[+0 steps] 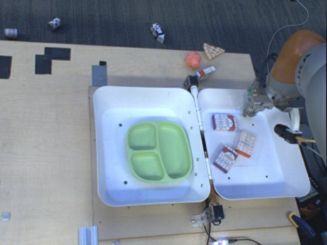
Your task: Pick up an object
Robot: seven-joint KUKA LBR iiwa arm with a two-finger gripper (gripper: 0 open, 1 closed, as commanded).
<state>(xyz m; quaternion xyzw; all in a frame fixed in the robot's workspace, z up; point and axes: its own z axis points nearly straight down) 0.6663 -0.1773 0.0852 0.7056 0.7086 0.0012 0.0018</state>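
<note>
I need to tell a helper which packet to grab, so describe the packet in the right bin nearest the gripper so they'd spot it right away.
Start at the right bin, the one without the green tray. Three small packets lie in it; take the top packet, nearest the divider's far end and level with the gripper. It lies almost square to the bin and is red and white, while the other packets sit tilted below it.

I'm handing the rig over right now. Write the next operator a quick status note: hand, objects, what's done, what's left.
Hand: over the right bin's far right corner, nothing seen in it; finger state unreadable.
Objects: three small packets in the right bin, red-and-white packet, orange packet, red packet. Green divided plate in the left bin.
Done: nothing picked.
Left: descend on one packet, grasp, lift.
</note>
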